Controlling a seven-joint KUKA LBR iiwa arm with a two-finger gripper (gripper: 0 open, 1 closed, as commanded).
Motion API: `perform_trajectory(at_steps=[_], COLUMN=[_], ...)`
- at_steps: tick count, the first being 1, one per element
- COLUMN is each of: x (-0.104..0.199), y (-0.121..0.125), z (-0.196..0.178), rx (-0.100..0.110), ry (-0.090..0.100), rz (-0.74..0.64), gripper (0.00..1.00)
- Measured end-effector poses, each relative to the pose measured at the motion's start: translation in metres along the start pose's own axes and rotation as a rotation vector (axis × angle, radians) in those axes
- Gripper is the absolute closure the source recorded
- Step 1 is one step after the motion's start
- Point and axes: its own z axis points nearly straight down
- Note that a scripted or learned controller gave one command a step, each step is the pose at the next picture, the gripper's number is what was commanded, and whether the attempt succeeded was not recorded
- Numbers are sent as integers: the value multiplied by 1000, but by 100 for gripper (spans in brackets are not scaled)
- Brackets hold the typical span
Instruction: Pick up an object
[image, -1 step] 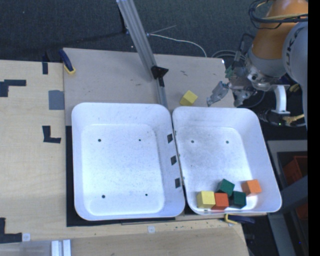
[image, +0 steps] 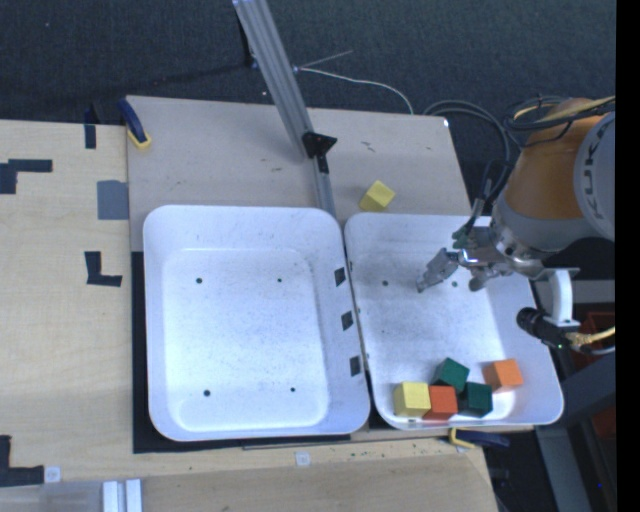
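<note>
Small blocks with matte faces and squared edges lie clustered at the near end of the right bin: a yellow block at the left, a red-orange block touching it, a dark green block just behind, a second green block to the right, and an orange block slightly apart, close to the bin's right wall. Farther up the same bin, well apart from the cluster, the gripper hangs over bare white floor, its jaws spread open and gripping nothing. The left bin sits alongside. Beyond the bins, another yellow cube rests on the surface.
</note>
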Motion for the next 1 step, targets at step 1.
perform_trajectory(at_steps=[1], x=[29], y=[42], z=[82], rx=[-5], ry=[0], rz=[-7], gripper=[0])
